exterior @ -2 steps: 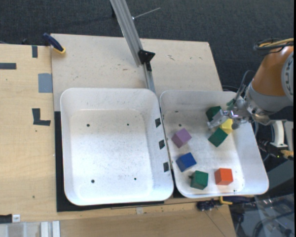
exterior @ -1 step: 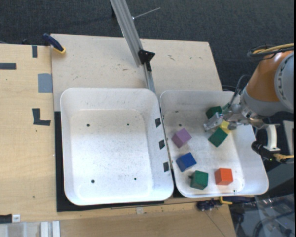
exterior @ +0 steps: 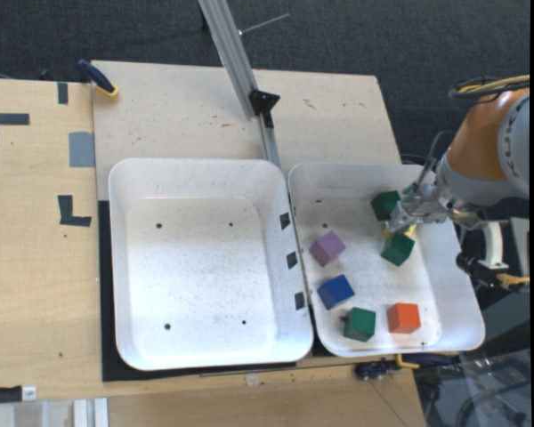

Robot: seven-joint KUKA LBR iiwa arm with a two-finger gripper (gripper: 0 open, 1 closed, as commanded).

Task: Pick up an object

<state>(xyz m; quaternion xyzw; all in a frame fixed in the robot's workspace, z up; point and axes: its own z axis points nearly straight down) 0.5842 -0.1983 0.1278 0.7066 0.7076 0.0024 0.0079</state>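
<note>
**Gripper low in the right bin, between two green blocks**

Arm (exterior: 489, 149), grey with an orange band, enters from the right side and bends down over the right bin (exterior: 454, 323). Gripper (exterior: 402, 221) sits low in the bin's upper right part, close to the far-right wall. Whether it grasps anything or is released: cannot tell, the tip is too small and crowded by metal parts and a yellowish bit just below it.

Two dark green blocks flank the gripper. Upper green block (exterior: 384, 205) lies just to its left, touching or nearly touching. Lower green block (exterior: 397, 250) lies just below it, tilted, with the yellowish bit at its top edge. Cannot tell whether either is held.

Other blocks in the same bin, all apart from the gripper:
- purple block (exterior: 327, 247), left-centre, tilted
- blue block (exterior: 335, 291), below the purple one
- third green block (exterior: 360, 324), near the front edge
- orange block (exterior: 404, 318), just right of that green one

Left bin (exterior: 125, 185) sits beside the right bin, rims meeting at the middle. A metal rail (exterior: 227, 38) slants down from the top toward the join between bins.
</note>
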